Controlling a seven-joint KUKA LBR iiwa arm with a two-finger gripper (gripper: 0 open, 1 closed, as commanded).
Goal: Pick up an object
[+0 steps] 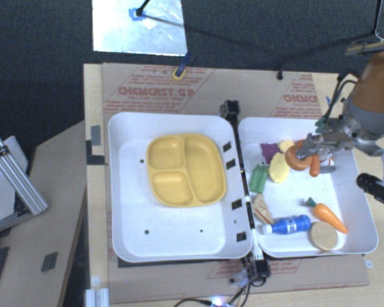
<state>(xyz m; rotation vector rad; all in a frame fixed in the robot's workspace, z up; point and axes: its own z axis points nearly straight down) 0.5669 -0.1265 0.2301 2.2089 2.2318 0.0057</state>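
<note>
Dark carpet surrounds a pale wooden bench (64, 171) on which a sheet of printed cardboard (160, 85) lies under two shallow white bins. At the upper left of the frame a shiny silver square (139, 18) rests on the carpet.

Left of centre, the left bin (125, 235) holds a yellow divided plate (184, 169) with three compartments, lying flat near the bin's middle.

Toward the right of the frame, the right bin (365, 235) holds a scatter of toy food. A purple piece (269, 150) sits near its upper left, with a pale yellow piece (279, 169) just below and beside it, and a green piece (258, 178) further left, close to the divider between the bins. Lower down, a blue bottle (290, 224) lies on its side near the bin's front wall, a tan piece (262, 208) beside its left end. An orange carrot (328, 215) with a green top lies tilted just right of the bottle, and a round beige disc (324, 236) sits below the carrot at the front right corner.

From the right edge of the frame the grey and orange arm (377, 101) reaches in, and its gripper (310, 151) hangs low over the upper part of the right bin. Directly at it is an orange ring-shaped toy (299, 160), next to the pale yellow piece. Whether the jaws are apart or closed on anything cannot be told from this angle.
</note>
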